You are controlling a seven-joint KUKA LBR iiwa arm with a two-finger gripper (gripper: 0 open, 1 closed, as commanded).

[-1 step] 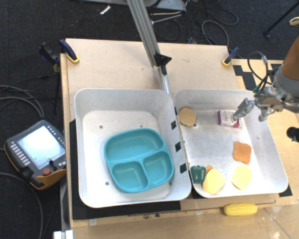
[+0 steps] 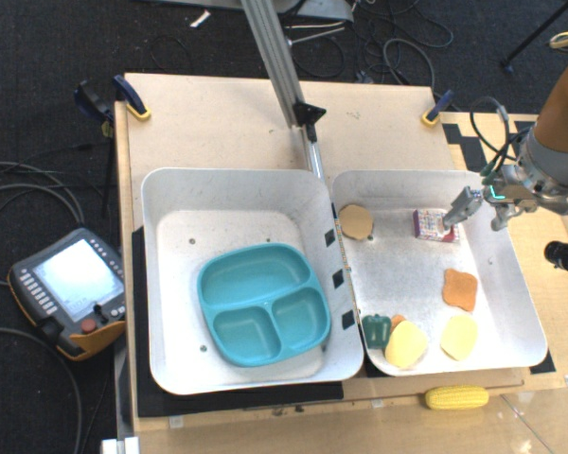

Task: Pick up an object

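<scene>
While fingers spread, tool nears pink packet.

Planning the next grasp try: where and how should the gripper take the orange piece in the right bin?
Probably from straight above, fingers across its narrower width. The orange piece lies flat and alone on the right bin floor, its sides free.

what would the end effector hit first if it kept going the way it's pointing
Probably the small purple-and-white box in the right white bin: the end effector points down-left, its visible finger just beside the box. Depth is unclear from this angle.
</scene>
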